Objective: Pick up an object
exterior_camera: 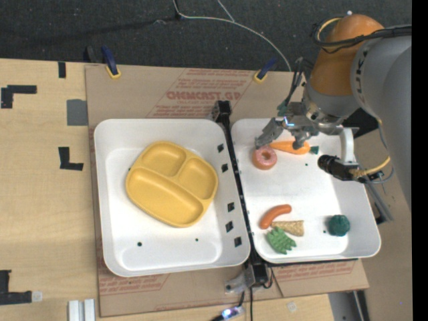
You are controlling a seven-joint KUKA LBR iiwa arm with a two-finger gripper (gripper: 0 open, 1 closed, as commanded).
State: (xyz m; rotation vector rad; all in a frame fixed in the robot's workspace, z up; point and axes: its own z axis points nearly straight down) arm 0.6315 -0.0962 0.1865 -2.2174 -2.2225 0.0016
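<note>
The arm reaches in from the right and its tool [285, 136] hangs low over the far part of the right bin [364, 243]. Two dark fingers are visible, one angled out toward the bin's far left corner and one nearer the carrot; they stand apart, and nothing sits between them.

Candidate objects all lie in the right bin. An orange carrot [292, 148] lies flat just beside the tool, its length running left to right, partly under the nearer finger. A pink doughnut [265, 158] lies just beside the carrot's left end, near the divider between the bins. Toward the near edge lie a red sausage [275, 214], a tan wedge [291, 228], a green leafy piece [281, 241] and a dark green round item [338, 225], well apart from the tool. The left bin [110, 199] holds a yellow divided plate [172, 182].

Judgement: the step in hand is the approach and descent onto a target, most likely the carrot or the doughnut. No grasp is made yet.

The next move calls for centring the spread fingers across the carrot's narrow width, lowering to the bin floor, closing, then lifting straight up. The doughnut lies close enough to be nudged.
</note>
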